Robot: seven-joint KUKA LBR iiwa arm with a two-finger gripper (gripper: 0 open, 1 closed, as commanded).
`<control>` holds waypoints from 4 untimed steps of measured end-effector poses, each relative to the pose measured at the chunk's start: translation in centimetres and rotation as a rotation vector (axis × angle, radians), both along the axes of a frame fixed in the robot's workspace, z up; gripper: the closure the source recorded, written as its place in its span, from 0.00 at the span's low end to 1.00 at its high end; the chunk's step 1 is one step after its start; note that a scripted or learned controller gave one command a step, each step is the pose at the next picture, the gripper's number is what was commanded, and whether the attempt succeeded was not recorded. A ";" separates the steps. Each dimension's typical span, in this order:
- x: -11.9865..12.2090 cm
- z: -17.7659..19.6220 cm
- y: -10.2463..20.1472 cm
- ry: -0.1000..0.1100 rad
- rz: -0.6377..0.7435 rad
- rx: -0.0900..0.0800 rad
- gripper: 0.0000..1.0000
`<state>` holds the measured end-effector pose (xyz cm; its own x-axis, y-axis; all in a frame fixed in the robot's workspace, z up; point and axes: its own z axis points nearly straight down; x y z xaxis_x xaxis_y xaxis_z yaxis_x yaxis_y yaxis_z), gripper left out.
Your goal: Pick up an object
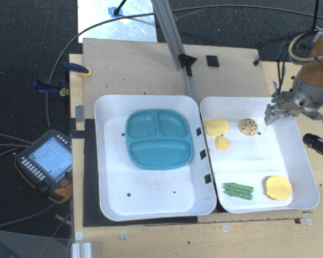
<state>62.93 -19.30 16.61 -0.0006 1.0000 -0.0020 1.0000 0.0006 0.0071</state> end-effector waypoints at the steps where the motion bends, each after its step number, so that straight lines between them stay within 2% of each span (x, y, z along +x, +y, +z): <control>1: -0.7 5.3 0.5 -0.001 0.004 0.000 1.00; 2: -0.5 9.7 0.4 -0.001 0.005 0.000 1.00; 4: -0.4 9.4 9.8 0.005 0.009 0.003 1.00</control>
<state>62.56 -9.47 26.00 -0.0097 1.0000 0.0013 1.0000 0.0097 0.0016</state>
